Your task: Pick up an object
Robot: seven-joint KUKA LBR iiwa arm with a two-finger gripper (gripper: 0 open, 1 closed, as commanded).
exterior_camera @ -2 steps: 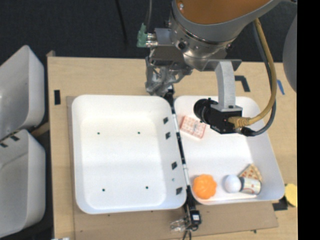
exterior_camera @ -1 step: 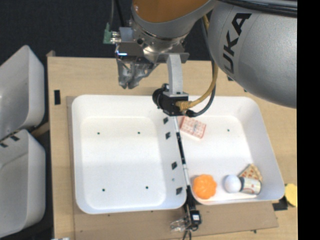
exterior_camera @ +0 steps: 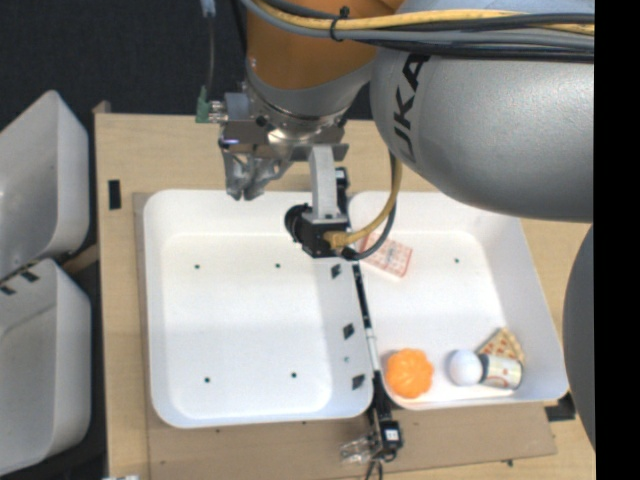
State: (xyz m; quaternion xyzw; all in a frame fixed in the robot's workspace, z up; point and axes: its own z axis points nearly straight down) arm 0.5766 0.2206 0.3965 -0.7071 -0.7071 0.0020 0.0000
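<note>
Camera view: the grey arm (exterior_camera: 500, 98) with its orange band bends down from the right. The gripper (exterior_camera: 248, 176) hangs low over the back rim of the left white bin (exterior_camera: 170, 268); its opening cannot be judged. The round orange ball (exterior_camera: 408, 371) lies well apart from the gripper, in the right white bin (exterior_camera: 470, 248).

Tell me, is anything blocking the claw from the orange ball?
Only the bins' joined rims lie between. The gripper hangs over the left bin's far edge; the orange ball sits near the right bin's front rim.
</note>
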